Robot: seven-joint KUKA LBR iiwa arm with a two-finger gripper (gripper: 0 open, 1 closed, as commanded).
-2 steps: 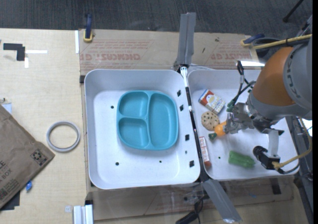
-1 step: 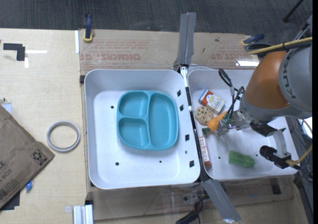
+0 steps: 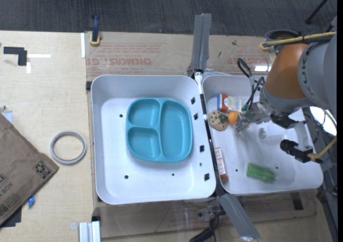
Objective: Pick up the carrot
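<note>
Camera view takes in the counter [image 3: 43, 74] first; on it sit two white bins side by side, the left bin [image 3: 107, 144] holding a teal tray [image 3: 159, 129], the right bin [image 3: 289, 179] holding the small items; a brown box [image 3: 19, 168] and a tape ring [image 3: 68, 146] lie on the counter to the left, well apart from the bins. Arm [image 3: 300, 74] reaches in from the right, its orange band above the wrist; the gripper [image 3: 247, 120] sits low in the right bin, just beside the carrot [image 3: 233, 117], and whether it is open or closed cannot be told from this slant. Smaller things crowd the target: a carton [image 3: 229, 102] touching it behind, a cookie [image 3: 218, 120] touching it on the left; a green piece [image 3: 260, 172] and a red bar [image 3: 220, 161] lie nearer the front, apart.

Risk, as a judgement: the carrot is small and hemmed in; a close could catch the cookie or carton instead, or nudge the carrot against the bin wall and miss it.
</note>
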